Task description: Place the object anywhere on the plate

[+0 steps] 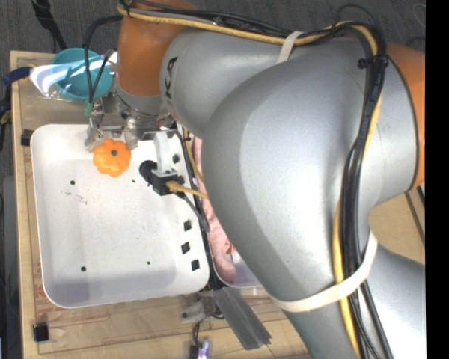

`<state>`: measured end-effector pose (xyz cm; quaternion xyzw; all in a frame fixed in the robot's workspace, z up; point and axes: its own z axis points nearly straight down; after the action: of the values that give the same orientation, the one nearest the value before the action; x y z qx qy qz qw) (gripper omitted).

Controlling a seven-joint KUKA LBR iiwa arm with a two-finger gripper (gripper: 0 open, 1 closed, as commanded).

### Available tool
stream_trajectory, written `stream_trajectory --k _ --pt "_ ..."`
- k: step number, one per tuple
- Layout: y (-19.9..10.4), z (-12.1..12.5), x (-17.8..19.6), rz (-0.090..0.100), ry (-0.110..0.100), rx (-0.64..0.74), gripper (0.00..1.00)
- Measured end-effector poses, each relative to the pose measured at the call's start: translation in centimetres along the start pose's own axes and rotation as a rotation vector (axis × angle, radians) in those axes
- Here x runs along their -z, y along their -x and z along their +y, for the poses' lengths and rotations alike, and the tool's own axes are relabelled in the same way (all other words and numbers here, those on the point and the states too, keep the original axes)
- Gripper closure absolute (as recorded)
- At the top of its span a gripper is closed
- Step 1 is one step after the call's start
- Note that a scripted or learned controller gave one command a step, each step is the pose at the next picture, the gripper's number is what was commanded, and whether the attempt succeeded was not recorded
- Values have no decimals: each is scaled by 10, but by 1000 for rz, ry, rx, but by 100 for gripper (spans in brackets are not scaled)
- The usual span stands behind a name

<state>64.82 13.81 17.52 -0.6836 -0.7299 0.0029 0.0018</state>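
A small orange pumpkin-shaped object (pixel 111 158) is at the far end of the left white bin (pixel 97 238), near the bin's back wall. My gripper (pixel 111 132) is directly above it, its metal tip meeting the top of the object. The arm blocks any view of the grip itself. A sliver of the pink plate (pixel 220 247) shows in the right bin, between the left bin's edge and the arm. The grey arm covers the rest of the plate.
A teal bowl with clear plastic (pixel 76 75) sits off the bin at the bench's back left corner. A black cable clip (pixel 159 178) hangs by the wrist over the left bin. The arm's large body (pixel 299 170) spans the right bin.
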Motion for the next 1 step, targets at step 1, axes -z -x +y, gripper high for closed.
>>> stream_trajectory --k 1 --pt "33 5 -75 1 -2 -233 100"
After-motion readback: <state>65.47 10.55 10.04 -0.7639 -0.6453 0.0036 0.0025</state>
